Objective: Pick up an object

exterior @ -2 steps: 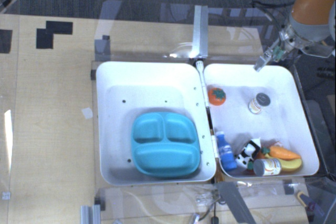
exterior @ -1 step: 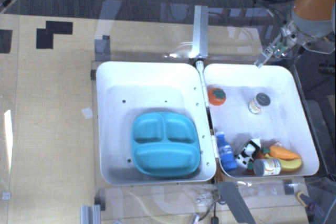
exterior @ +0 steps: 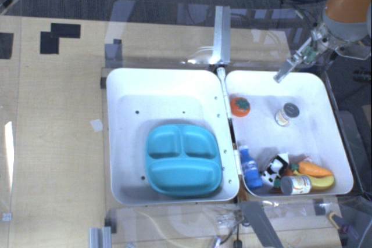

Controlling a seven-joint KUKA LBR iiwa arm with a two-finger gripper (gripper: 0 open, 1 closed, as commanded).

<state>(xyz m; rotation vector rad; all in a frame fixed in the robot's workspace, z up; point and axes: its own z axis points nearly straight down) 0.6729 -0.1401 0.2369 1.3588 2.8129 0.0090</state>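
Orange tomato toy sitting loose just left of the small can, easy pickings; hand hovering above, probably lining up, grip unclear, holding nothing.

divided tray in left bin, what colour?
Light blue, a solid turquoise shade. The divided tray lies in the left bin, seen clearly in the camera view.
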